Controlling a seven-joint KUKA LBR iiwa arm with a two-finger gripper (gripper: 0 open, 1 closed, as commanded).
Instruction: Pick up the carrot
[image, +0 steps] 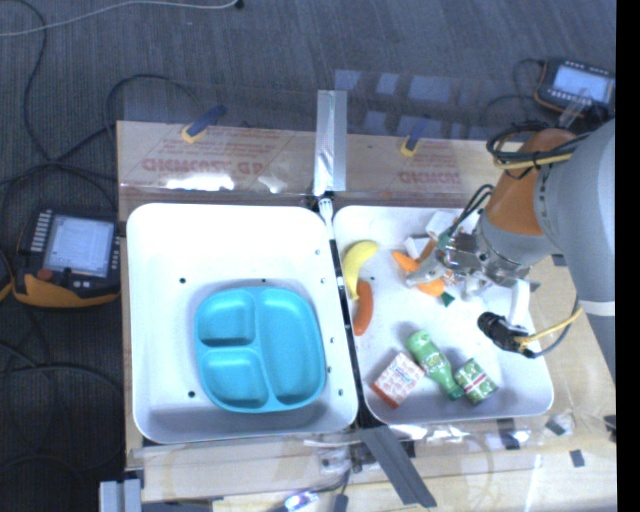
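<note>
Red printed lettering is seen on the brown cardboard sheet that lies under the far edges of the two bins. It appears upside down from the camera's side and is partly washed out by glare, so no word can be made out with certainty. A second patch of the same red print is seen on the cardboard's right part, equally unreadable. Markings are borne by the small red-and-white carton and by the labels of the two green bottles in the right bin, but they are too small to be read. The lit screens of the two handheld pendants show nothing legible.
</note>
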